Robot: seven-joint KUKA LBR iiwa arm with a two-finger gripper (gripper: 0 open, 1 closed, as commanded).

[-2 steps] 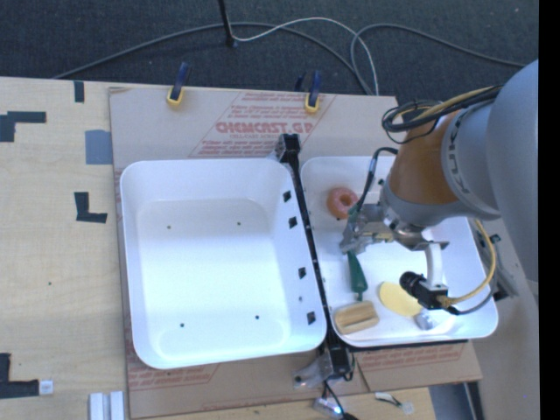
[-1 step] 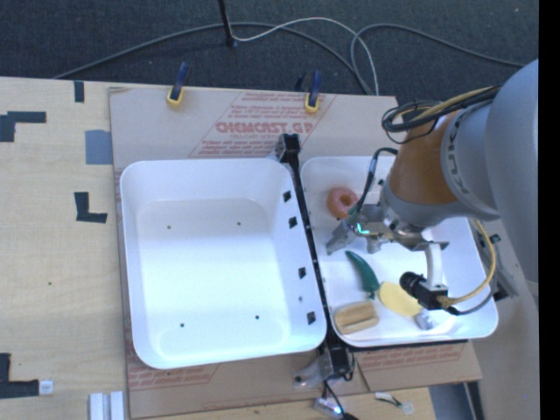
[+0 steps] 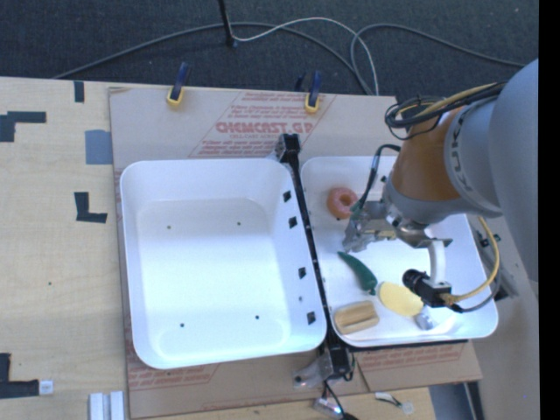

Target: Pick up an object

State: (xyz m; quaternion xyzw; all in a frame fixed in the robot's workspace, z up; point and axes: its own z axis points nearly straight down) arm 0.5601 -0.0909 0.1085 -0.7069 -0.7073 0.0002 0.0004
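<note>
Camera view: left bin (image 3: 210, 261) beside right bin (image 3: 477, 322). Arm (image 3: 437, 160) over right bin, gripper (image 3: 360, 234) low near the orange ring (image 3: 341, 202); finger opening can't be made out. Green pepper (image 3: 359, 269), yellow object (image 3: 398, 300), tan block (image 3: 355, 317) lie loose below.

2 shallow white bins sit side by side on a brown cardboard sheet (image 3: 254, 125) printed with red lettering. The left bin (image 3: 131, 234) and the right bin (image 3: 477, 326) meet along a black divider strip (image 3: 302, 234) that runs between them. 2 blue-and-yellow clamps (image 3: 178, 86) (image 3: 311, 96) grip the far edge of the cardboard. The sheet lies on a light wooden bench (image 3: 52, 261) marked with dark tape pieces (image 3: 85, 208). Behind the bench, thin cables (image 3: 289, 29) trail across a dark carpet (image 3: 105, 16).
</note>
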